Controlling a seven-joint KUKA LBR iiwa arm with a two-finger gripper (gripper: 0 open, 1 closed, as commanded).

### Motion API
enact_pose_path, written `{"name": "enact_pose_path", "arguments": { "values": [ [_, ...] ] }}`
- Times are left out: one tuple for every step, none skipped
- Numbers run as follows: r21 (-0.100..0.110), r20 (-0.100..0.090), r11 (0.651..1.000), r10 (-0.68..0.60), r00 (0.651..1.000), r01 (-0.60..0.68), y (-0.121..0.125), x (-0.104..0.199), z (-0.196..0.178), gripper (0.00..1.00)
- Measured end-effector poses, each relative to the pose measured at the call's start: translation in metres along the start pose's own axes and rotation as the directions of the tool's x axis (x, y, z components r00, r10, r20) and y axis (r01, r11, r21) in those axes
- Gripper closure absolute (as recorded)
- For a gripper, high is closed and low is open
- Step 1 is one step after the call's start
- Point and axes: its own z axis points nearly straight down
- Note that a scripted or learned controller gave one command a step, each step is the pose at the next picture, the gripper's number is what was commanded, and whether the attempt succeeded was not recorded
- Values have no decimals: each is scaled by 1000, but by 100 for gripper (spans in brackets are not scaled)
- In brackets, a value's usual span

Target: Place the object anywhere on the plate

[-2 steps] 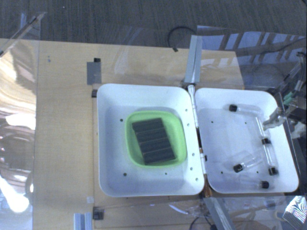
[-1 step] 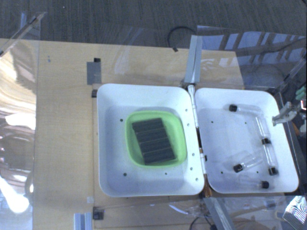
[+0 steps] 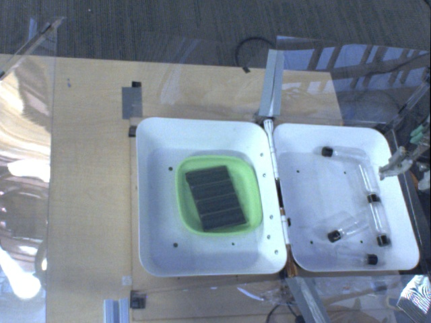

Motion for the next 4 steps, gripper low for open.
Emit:
{"name": "enact_pose_path", "arguments": {
  "values": [
    [-2,1,999,-36,999,36,0,2,-4,0],
    [-1,0,1000,-12,1000,12,-1,3,-5,0],
    [0,0,1000,-8,1000,8,-1,1,0,0],
    [-8,1,1000,-15,1000,15,2,3,-11,100]
  ]
}}
